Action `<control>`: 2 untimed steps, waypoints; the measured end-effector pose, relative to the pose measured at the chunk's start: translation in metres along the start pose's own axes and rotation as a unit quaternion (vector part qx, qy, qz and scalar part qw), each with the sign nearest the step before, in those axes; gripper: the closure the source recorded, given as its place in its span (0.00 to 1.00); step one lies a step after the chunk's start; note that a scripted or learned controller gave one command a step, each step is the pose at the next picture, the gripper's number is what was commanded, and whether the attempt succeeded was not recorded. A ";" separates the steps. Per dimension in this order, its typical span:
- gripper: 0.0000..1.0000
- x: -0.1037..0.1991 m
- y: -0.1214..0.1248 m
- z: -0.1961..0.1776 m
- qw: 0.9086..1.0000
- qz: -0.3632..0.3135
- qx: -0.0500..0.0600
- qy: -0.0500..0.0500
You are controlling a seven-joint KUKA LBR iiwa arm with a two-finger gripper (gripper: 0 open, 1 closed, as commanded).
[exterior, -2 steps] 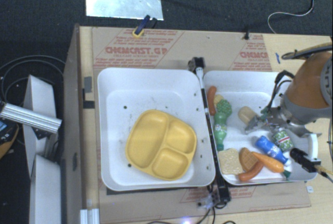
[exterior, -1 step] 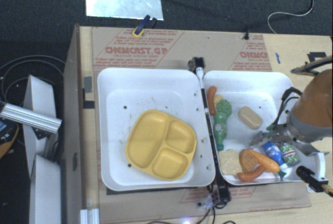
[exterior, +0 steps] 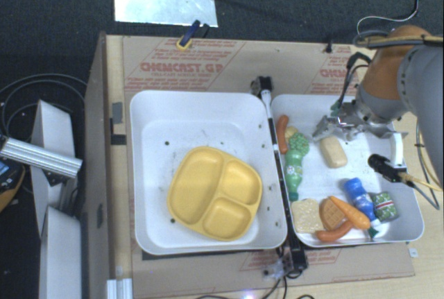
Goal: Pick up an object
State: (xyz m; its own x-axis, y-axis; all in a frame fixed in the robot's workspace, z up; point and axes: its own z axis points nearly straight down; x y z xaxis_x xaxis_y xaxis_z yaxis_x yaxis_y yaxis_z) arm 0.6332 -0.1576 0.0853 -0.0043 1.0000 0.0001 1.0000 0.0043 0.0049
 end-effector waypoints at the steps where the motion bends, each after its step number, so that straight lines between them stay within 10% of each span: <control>1: 0.00 -0.001 -0.038 0.001 1.000 0.001 0.002 0.000; 2: 1.00 -0.001 -0.037 -0.010 1.000 0.000 0.000 -0.001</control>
